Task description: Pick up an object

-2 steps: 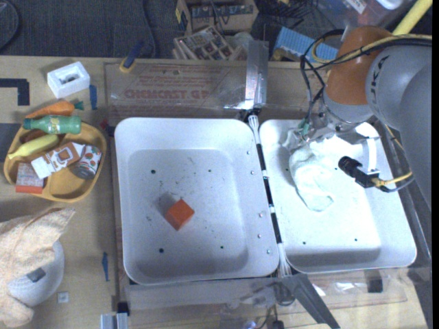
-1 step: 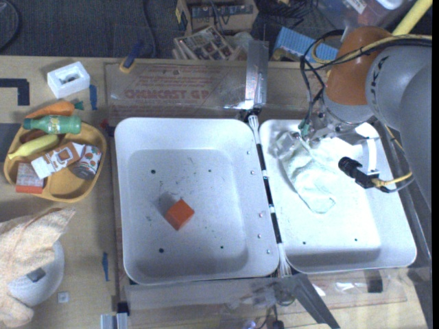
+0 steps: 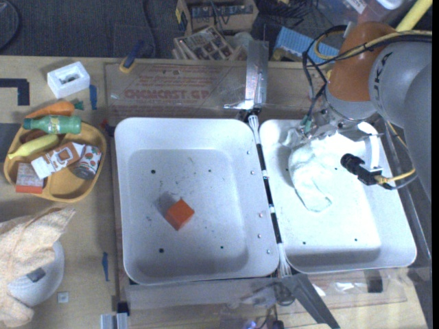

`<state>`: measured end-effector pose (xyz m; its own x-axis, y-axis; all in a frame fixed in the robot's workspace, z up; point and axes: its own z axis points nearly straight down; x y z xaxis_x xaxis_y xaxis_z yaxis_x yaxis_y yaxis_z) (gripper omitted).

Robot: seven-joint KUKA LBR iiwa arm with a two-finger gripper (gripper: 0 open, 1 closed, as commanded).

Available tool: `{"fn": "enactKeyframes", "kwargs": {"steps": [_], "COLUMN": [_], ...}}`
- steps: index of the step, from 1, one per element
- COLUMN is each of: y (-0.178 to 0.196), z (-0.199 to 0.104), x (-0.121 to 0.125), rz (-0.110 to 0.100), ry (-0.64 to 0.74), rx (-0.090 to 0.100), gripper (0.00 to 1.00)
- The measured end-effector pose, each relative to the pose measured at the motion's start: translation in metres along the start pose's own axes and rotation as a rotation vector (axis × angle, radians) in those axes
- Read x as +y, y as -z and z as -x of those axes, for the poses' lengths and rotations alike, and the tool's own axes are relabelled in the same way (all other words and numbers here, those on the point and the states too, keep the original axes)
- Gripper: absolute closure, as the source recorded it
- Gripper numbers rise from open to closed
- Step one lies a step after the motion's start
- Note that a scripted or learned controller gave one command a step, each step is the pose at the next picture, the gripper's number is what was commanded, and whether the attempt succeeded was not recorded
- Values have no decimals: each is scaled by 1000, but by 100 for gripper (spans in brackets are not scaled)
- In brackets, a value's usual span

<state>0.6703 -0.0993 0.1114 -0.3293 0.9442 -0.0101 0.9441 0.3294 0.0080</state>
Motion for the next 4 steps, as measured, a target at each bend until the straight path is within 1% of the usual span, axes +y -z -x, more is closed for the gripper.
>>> {"fn": "enactKeyframes", "kwargs": {"steps": [1,2,3,4], "y": [0,-21,-22,-10], "z": [0,-22,1,3], "x": [0,-60,-17,-15], "rz": [-1,4,-1,6], "ry": [0,152,175,174], "rx": [0,4,7,1], "gripper": [0,0,0,100]}}
